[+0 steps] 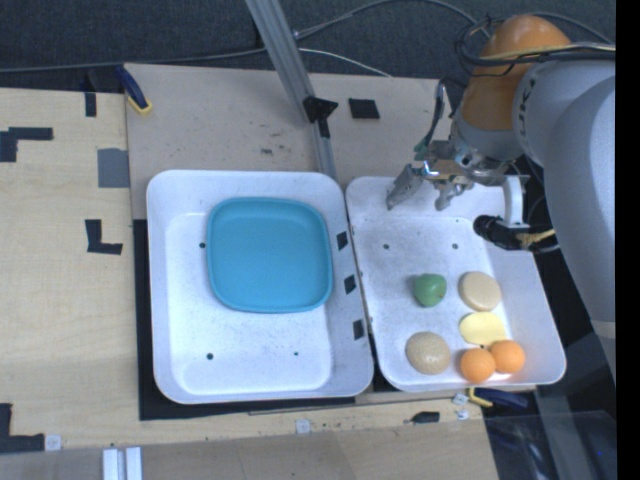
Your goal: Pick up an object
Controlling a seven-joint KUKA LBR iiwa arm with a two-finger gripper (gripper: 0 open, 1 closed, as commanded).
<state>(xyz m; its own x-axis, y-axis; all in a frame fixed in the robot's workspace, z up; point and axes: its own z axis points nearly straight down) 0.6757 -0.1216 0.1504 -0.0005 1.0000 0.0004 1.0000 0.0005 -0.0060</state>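
My gripper [422,196] hangs over the far edge of the right bin [400,238], its two fingers spread apart with nothing between them. Well in front of it, in the near half of that bin, lie a green round object [430,289], a beige oval piece [480,290], a pale yellow piece [483,328], a tan round piece [428,352] and two orange balls [477,365] [508,357]. None of them touches the gripper.
The left bin [180,298] holds a turquoise square plate [268,254]. A slanted metal pole [290,63] rises behind the bins. The grey arm with its orange band [520,58] fills the upper right. Cables run beside the right bin.
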